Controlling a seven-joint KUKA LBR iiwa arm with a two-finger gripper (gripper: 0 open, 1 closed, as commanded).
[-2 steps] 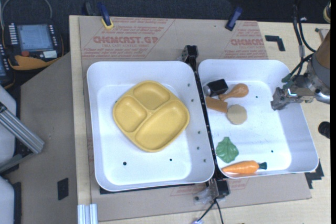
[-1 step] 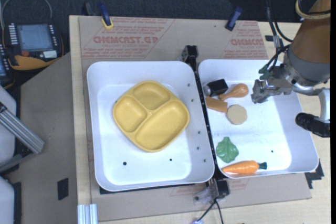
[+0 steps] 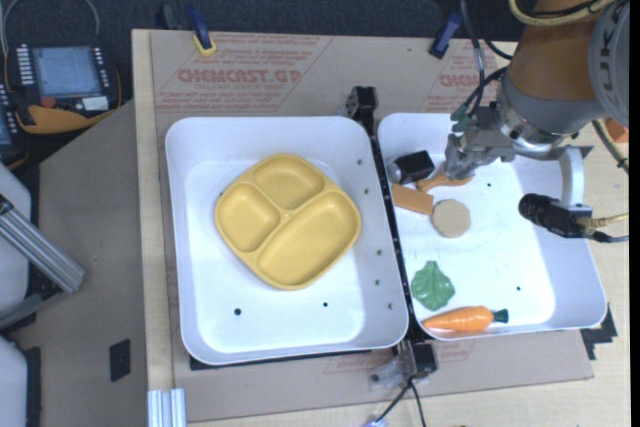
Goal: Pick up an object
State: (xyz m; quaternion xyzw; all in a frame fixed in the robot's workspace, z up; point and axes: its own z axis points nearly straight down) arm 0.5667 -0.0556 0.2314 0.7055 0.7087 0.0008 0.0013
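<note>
The gripper point(image 3: 462, 162) is seen lowered into the right bin point(image 3: 560, 305), above an orange strip point(image 3: 441, 182) near a black block point(image 3: 412, 164); whether its jaws are wide or narrow cannot be told. A tan disc point(image 3: 451, 218), a wooden piece point(image 3: 410, 200), a green leaf point(image 3: 432, 285) and a carrot point(image 3: 460, 319) are spread below. A yellow tray point(image 3: 288, 220) is held in the left bin point(image 3: 190, 215).

Single fixed camera above bench point(image 3: 150, 215), slanted down on both bins point(image 3: 180, 245)
</note>
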